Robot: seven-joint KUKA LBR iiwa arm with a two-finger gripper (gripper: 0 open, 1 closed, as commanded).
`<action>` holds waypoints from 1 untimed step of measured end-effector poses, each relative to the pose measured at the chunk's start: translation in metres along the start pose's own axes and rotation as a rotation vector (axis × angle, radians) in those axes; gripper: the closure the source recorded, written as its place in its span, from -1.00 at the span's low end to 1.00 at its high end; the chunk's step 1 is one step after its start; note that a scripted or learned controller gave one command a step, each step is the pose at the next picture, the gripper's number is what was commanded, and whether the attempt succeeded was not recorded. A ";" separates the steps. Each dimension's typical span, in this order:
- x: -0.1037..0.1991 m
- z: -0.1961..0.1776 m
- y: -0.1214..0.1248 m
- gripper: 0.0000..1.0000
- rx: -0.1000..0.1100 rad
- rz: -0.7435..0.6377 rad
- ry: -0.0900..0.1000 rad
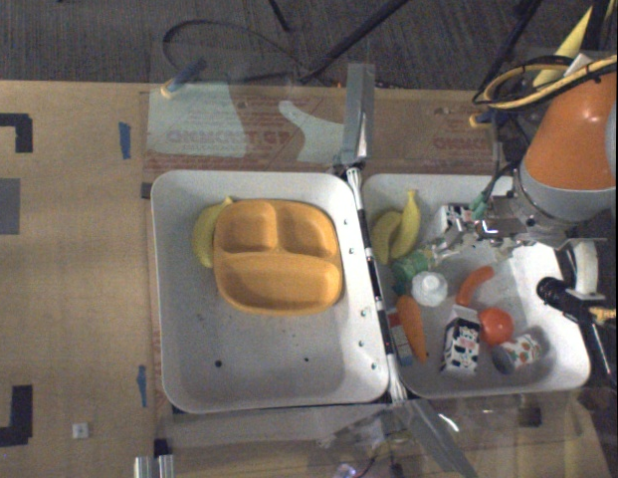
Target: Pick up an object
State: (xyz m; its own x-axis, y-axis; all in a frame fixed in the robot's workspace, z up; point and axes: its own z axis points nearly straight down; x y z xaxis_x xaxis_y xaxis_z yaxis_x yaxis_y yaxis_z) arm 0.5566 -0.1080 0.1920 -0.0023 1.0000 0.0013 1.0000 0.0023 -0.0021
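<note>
The right bin (pixel 570 364) holds two yellow bananas (pixel 400 229), a green bottle with a white cap (pixel 426 285), an orange carrot (pixel 412 327), a cow-patterned carton (pixel 462 345), a red ball-shaped thing (pixel 496 324), a red-orange pepper (pixel 475 284) and a small patterned cup (pixel 517 352). My gripper (pixel 452 237) hangs low over the bin's upper middle, just right of the bananas and above the bottle. Its metal body hides what lies under it. I see nothing clearly held.
The left bin (pixel 269 361) carries an orange divided plate (pixel 277 255) with a yellow banana (pixel 204 235) partly under its left edge. A metal divider (pixel 368 267) separates the bins. The arm's orange band (pixel 577 132) and cables overhang the right bin's far right corner.
</note>
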 end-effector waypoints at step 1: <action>-0.021 -0.053 -0.014 -1.00 -0.005 -0.046 -0.002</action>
State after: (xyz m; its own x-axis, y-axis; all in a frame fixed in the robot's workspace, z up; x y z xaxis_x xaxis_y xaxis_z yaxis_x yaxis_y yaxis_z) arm 0.5424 -0.1291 0.2450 -0.0487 0.9988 -0.0011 0.9988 0.0487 0.0028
